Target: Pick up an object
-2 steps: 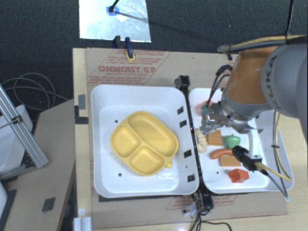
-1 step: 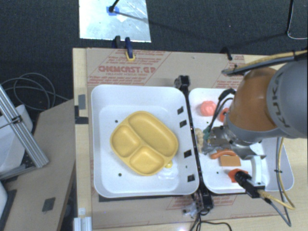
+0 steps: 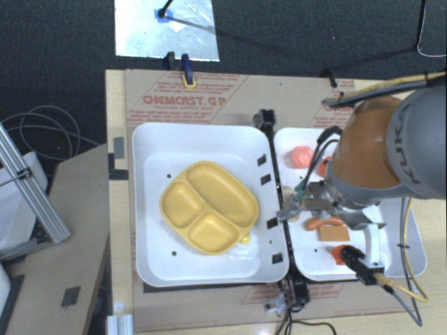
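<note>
The arm (image 3: 391,145) reaches in from the right and hangs over the right bin (image 3: 418,257), its orange band and grey wrist covering much of that bin. The hand (image 3: 292,208) sits low at the bin's left edge, close to the divider between the two bins; whether it is open or closed cannot be told from here, and nothing can be seen in its grip.

In the right bin lie several small things: a pink lump (image 3: 302,156) near the top left corner, an orange sausage shape (image 3: 325,222) just beside the hand, a tan block (image 3: 334,234) touching it from below, and a red piece (image 3: 338,255) near the bottom (partly hidden by a black fitting on the arm).

The left bin (image 3: 154,257) holds a yellow tray (image 3: 209,206) with three compartments, lying tilted across the middle. Both bins rest on a cardboard sheet (image 3: 209,93) on the tabletop (image 3: 77,208).
</note>
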You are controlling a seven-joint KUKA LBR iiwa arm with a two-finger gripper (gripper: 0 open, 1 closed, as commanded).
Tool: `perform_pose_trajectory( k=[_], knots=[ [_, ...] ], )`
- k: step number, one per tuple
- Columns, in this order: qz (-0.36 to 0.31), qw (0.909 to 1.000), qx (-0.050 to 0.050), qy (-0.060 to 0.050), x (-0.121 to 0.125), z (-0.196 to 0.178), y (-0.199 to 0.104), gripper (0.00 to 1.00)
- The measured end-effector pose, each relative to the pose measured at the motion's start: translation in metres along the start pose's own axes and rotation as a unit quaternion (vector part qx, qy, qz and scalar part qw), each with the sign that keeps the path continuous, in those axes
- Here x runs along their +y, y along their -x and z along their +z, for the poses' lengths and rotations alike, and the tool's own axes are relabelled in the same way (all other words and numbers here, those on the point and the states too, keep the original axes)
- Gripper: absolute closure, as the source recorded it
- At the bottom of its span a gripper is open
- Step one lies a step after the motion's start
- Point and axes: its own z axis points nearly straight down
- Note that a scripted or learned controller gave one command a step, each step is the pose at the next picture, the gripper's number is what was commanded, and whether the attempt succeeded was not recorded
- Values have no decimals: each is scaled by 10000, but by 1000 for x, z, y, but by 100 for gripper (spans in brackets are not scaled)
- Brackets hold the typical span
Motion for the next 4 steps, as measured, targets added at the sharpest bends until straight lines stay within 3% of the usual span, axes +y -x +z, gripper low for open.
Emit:
perform_pose_trajectory(
  k=[1, 2, 3, 4],
  knots=[
    [24, 10000, -10, 8, 0, 0, 58, 0],
    [42, 10000, -27, 10, -1, 14, 163, 0],
    [-33, 10000, -2, 3, 0, 103, 104, 0],
    [-40, 10000, -15, 50, 99, 98, 91, 0]
  ],
)
